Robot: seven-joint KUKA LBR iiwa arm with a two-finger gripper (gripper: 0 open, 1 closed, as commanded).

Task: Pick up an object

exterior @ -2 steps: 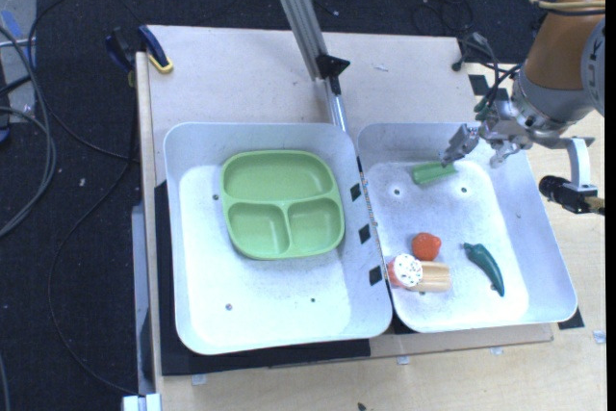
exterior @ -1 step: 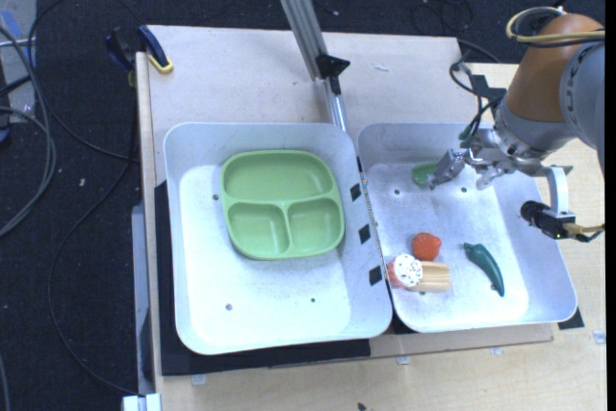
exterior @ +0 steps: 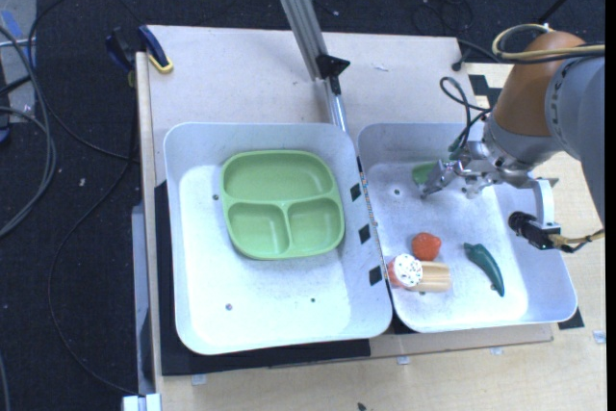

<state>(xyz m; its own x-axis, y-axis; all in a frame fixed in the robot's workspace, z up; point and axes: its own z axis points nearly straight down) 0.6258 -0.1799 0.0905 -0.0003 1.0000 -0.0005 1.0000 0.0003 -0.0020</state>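
In the right bin (exterior: 539,303) lie several small objects. A small orange-red piece (exterior: 426,245) sits near the bin's middle. Just in front of it lies a tan cylinder with a white speckled end (exterior: 420,275). A dark green pepper-shaped piece (exterior: 484,266) lies to their right. A light green piece (exterior: 423,173) rests at the back left of the bin. My gripper (exterior: 449,178) is low over the back of this bin, right beside the light green piece; whether it touches that piece I cannot tell.
The left bin (exterior: 192,294) holds a green three-compartment tray (exterior: 283,204). A slanted metal pole (exterior: 298,5) rises behind the bins. My arm with its orange band (exterior: 525,96) reaches in over the right bin's back right corner. Cables hang near the wrist.
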